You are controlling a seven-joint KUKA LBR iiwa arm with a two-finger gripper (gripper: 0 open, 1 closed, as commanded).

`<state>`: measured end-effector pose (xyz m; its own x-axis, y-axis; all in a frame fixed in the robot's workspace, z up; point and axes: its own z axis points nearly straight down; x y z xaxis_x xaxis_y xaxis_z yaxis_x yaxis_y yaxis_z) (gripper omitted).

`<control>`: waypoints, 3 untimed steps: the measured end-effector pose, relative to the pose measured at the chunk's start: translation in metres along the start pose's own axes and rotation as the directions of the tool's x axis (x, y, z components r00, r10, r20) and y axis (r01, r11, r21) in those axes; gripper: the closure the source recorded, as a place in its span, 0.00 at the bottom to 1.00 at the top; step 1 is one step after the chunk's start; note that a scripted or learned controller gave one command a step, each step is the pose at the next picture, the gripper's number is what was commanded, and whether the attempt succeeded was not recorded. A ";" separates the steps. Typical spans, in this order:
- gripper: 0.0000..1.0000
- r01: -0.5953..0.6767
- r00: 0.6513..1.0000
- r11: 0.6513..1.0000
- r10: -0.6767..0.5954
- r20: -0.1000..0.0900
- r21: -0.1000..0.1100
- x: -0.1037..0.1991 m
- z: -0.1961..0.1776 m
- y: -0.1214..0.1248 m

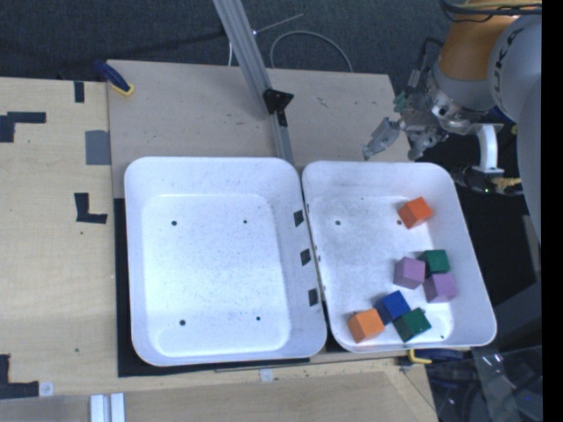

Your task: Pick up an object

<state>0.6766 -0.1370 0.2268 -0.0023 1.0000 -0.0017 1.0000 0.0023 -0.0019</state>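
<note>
Camera view, nearest edge first: bench front lip cut off by the frame bottom, with a small yellow-tipped item half hidden under the right bin's near rim. Right bin holding seven small blocks, all along its right side. Nearest, an orange cube touching a blue cube, and a dark green cube just beside both, close against the near wall. Next back, a purple cube, a second purple cube and a second green cube bunched together, edges overlapping so that exact contact is hard to judge. Farther still, a lone orange cube, tilted, well apart from the cluster. Left bin beside it, rims meeting along the middle. Beyond the bins, a grey metal rail slanting up out of frame, a thin wire loop behind it, and a blue and yellow object near the far left corner of the board. Gripper above the far rim of the right bin, outside it, fingers spread and grasping nothing; arm body cropped at the right and top edges.
</note>
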 end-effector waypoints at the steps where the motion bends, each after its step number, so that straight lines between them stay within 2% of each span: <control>1: 0.00 -0.004 1.000 1.000 0.004 -0.002 0.004 -0.011 0.139 -0.095; 2: 0.00 -0.005 1.000 1.000 0.005 -0.001 0.003 -0.024 0.121 -0.150; 3: 0.00 -0.003 1.000 1.000 0.003 0.003 -0.009 -0.061 0.049 -0.125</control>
<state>0.5513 -0.1982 0.1780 0.0003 1.0000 -0.0046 1.0000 -0.0003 0.0070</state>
